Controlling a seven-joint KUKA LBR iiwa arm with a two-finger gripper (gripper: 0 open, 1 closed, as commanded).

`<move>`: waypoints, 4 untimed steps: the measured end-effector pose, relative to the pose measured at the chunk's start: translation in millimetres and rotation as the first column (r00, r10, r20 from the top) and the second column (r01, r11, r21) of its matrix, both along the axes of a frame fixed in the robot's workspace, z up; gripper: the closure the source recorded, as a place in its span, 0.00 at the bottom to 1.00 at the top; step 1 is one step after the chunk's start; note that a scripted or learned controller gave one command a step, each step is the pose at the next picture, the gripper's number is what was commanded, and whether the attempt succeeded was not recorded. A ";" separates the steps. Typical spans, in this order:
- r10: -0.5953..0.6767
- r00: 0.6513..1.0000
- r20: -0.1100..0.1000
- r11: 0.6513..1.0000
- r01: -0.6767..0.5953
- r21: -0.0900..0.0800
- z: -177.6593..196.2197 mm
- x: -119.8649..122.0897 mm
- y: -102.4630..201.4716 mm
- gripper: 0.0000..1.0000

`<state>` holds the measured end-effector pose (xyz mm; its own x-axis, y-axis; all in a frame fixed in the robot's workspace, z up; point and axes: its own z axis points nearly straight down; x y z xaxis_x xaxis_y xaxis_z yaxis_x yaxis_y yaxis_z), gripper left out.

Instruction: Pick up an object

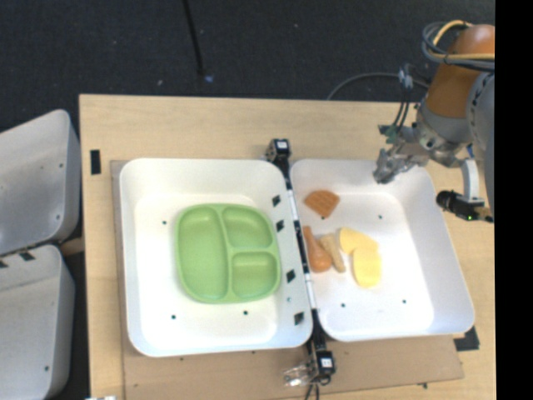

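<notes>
In the right bin [416, 307] lie several food pieces: a brown toast-like piece [322, 202], an orange sausage-like piece [317, 252], a tan piece [335, 251] beside it, and two yellow pieces [362, 257]. My gripper [388, 170] hangs over the bin's far right corner, up and right of the brown piece and apart from every item. Nothing shows between its fingers.
The left bin [150, 307] holds a green divided tray [226, 251]. Black clips run along the seam between the bins [291, 248]. The arm's orange band [458, 65] is at the upper right. Wooden bench edge surrounds both bins.
</notes>
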<state>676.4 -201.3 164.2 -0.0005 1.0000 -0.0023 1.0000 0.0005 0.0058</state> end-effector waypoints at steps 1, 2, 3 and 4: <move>0.002 1.000 0.001 1.000 -0.002 0.000 45.9 0.9 3.8 1.00; 0.003 1.000 0.000 1.000 -0.003 0.000 90.5 0.5 5.5 1.00; 0.004 1.000 -0.005 1.000 -0.004 0.002 99.9 -21.8 51.7 1.00; 0.005 1.000 -0.007 1.000 -0.005 0.002 96.1 -39.3 104.5 1.00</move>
